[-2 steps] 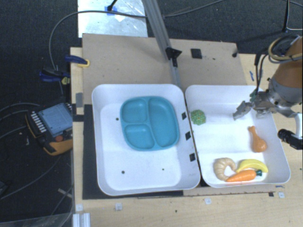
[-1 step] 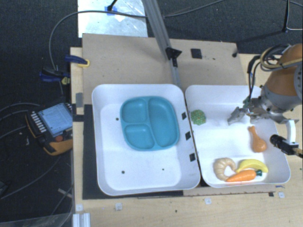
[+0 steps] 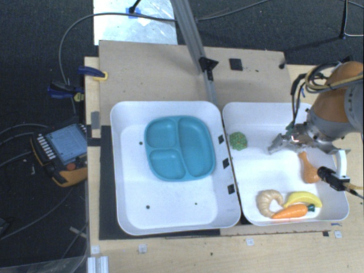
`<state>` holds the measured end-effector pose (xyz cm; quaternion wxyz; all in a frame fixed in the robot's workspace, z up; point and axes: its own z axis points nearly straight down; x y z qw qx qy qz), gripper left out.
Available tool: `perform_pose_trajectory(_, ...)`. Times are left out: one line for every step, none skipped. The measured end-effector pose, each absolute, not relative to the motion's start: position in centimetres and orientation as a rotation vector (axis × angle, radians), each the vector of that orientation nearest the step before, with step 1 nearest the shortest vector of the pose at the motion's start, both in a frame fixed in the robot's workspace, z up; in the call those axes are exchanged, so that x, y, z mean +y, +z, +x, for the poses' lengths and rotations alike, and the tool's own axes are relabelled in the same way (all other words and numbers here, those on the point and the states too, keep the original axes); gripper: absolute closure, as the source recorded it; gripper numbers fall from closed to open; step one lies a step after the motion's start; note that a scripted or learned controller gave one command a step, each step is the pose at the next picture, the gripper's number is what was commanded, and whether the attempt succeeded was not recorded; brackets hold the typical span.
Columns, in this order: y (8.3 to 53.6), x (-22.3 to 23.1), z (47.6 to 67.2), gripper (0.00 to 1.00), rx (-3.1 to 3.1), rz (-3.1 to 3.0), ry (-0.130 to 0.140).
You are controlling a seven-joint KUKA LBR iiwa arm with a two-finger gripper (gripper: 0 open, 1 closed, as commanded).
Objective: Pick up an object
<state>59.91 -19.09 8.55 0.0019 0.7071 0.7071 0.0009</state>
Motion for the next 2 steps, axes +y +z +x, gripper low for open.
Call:
perform_pose_trajectory(9.9, -19.1, 60.1, 1.0, 2.215, 2.214, 0.009)
perform_pose_trajectory(14.4, -19.1, 60.7, 1.0, 2.223, 2.212, 0.005)
